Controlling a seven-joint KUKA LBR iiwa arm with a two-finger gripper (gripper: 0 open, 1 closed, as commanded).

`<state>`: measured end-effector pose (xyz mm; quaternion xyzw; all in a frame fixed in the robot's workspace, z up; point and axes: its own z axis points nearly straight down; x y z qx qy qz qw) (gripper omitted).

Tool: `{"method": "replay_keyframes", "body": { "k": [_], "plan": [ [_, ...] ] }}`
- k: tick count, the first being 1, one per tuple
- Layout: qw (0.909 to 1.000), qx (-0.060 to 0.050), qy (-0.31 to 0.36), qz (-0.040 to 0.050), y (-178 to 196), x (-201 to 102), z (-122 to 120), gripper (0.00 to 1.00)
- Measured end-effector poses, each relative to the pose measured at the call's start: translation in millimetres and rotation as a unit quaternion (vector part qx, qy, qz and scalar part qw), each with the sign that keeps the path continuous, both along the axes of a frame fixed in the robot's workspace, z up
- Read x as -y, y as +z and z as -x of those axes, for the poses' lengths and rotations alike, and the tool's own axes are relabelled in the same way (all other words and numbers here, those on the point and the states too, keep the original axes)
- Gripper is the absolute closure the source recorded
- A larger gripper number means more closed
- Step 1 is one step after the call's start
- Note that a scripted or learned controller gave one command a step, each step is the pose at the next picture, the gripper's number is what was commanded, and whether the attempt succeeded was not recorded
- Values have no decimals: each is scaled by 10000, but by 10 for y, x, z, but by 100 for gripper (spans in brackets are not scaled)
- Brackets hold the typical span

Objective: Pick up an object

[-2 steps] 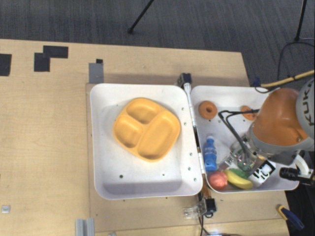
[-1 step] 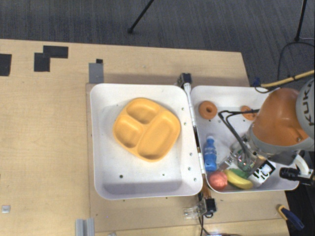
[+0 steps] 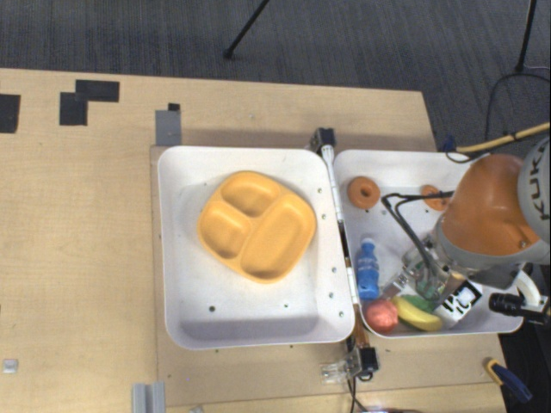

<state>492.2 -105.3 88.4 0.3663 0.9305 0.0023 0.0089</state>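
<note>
Over right bin's [image 3: 482, 169] front corner, gripper [image 3: 419, 284] sits low above banana [image 3: 417, 315] and green object [image 3: 417, 302]; finger state unclear.

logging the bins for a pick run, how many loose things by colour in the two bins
yellow: 2, the divided plate and the banana
orange: 1, the ring
blue: 1, the bottle
red: 1, the round fruit
green: 1, a piece partly hidden under the gripper
total: 6
</note>
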Motion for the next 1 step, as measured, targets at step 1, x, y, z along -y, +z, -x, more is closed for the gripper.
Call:
{"method": "replay_keyframes", "body": {
  "k": [1],
  "plan": [
    [10000, 0, 0, 0, 0, 0, 0, 0]
  ]
}}
